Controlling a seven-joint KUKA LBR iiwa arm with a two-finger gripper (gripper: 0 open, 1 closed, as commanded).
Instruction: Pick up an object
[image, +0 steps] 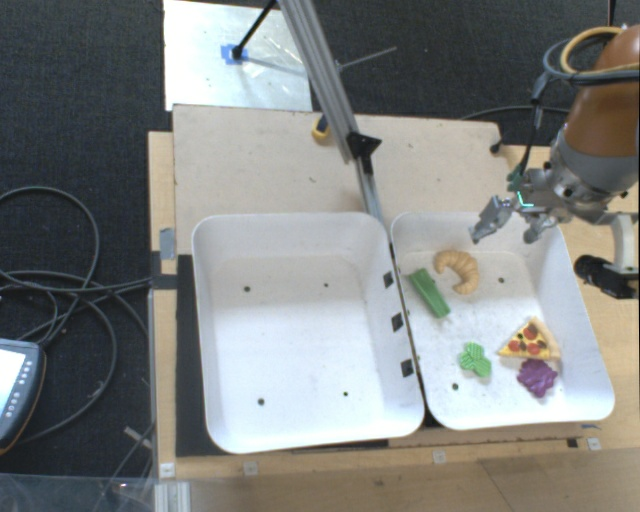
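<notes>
Grey two-finger gripper hangs with fingers spread and empty above the right white bin's far rim, seemingly lining up on the tan toy croissant just beside a green block.

Dark carpet, perhaps; cables.

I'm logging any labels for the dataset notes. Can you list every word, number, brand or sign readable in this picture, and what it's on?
None can be read.
The tablet at the left edge has a lit screen, too small and blurred to read.
The black tabs along the wall between the bins bear no legible marks.
The croissant, green stick, pizza slice, green piece and purple piece carry no text.
</notes>
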